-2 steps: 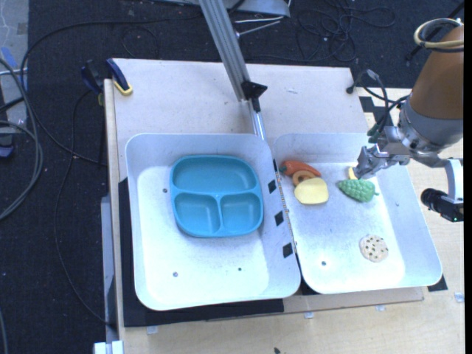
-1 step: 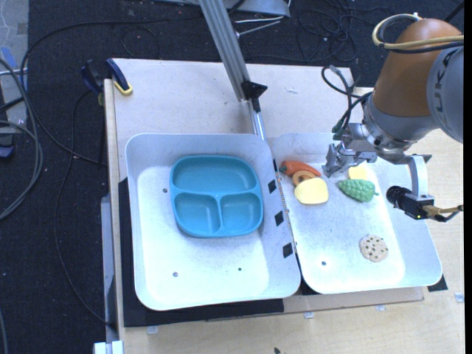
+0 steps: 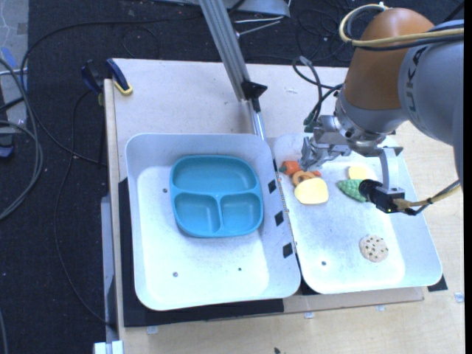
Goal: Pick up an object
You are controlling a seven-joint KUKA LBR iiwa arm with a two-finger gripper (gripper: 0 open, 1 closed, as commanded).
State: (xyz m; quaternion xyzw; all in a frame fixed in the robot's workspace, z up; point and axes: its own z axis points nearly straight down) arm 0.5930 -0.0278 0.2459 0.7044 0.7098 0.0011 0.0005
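My gripper [image 3: 310, 158] hangs low over the back left corner of the right bin [image 3: 413, 271], its fingers pointing down just above an orange toy piece [image 3: 301, 176]. Right in front of that lies a pale yellow toy food item [image 3: 311, 192]. A green piece [image 3: 352, 189] and a yellow piece [image 3: 358, 172] lie to its right, partly behind a black cable fitting [image 3: 380, 195]. A chocolate-chip cookie [image 3: 375, 248] rests nearer the front of the bin. I cannot make out how the fingers stand or whether anything sits between them.
The left bin [image 3: 147, 271] holds a blue divided plate [image 3: 217, 195]. A slanted metal pole [image 3: 228, 43] rises behind the bins, ending by the rim between them. Cables loop from the arm across the right bin's right side.
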